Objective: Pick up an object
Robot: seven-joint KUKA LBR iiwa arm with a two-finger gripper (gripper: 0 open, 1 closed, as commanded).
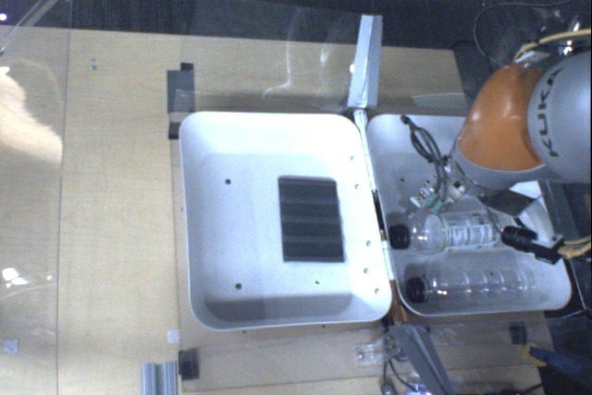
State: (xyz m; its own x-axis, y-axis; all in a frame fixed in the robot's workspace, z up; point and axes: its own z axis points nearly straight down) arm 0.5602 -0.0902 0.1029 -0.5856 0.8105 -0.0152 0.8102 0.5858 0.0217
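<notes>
Two clear plastic bottles with black caps lie on their sides in the right bin (pixel 393 143). The upper bottle (pixel 455 234) points its cap left, and the lower bottle (pixel 476 285) lies along the bin's front wall. My arm, with its orange band (pixel 499 129), hangs over the right bin. The gripper (pixel 435 195) is low under the wrist, just above the upper bottle's neck end, mostly hidden by the arm and cables. I see nothing held in it.
The left bin (pixel 268 121) has a dark ribbed rectangle (pixel 311 218) at the middle of its floor. A metal divider post (pixel 363 74) rises between the bins at the back. Cables (pixel 421 141) trail across the right bin's back part.
</notes>
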